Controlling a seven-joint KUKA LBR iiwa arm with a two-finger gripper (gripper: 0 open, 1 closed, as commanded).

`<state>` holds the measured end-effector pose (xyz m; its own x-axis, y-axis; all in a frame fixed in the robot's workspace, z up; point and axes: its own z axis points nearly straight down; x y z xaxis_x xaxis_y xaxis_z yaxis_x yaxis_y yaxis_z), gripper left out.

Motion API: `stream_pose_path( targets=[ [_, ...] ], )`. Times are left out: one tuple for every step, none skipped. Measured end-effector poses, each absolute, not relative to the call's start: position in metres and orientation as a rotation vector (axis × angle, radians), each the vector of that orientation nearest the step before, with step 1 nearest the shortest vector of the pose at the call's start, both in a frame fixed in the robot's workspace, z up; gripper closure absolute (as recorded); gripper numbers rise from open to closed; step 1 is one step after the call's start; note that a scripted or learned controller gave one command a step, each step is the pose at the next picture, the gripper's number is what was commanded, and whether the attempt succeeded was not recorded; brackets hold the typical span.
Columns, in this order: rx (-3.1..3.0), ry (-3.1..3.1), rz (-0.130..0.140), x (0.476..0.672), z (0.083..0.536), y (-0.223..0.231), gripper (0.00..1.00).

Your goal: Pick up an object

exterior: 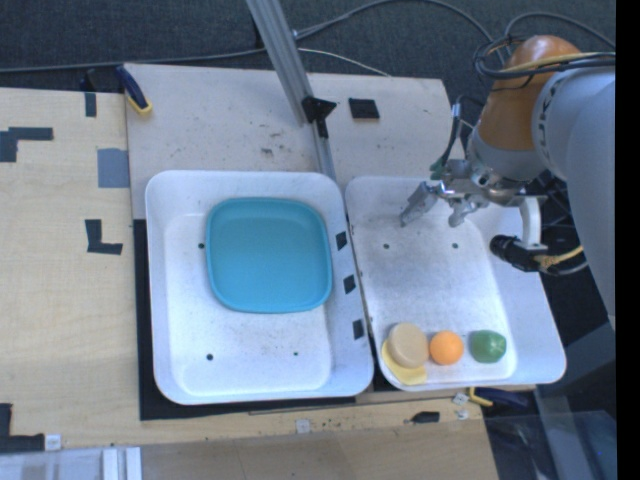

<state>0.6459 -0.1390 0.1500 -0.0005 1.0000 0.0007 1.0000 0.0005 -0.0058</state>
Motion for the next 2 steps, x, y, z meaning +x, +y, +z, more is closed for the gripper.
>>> stream_pose_path(
  targets=[
    [-2.219, -2.218, 0.005, 0.648, 0.099, -0.148, 0.00],
    [-2.220, -2.223, 0.001, 0.650, 0.112, -0.148, 1.00]
  ],
)
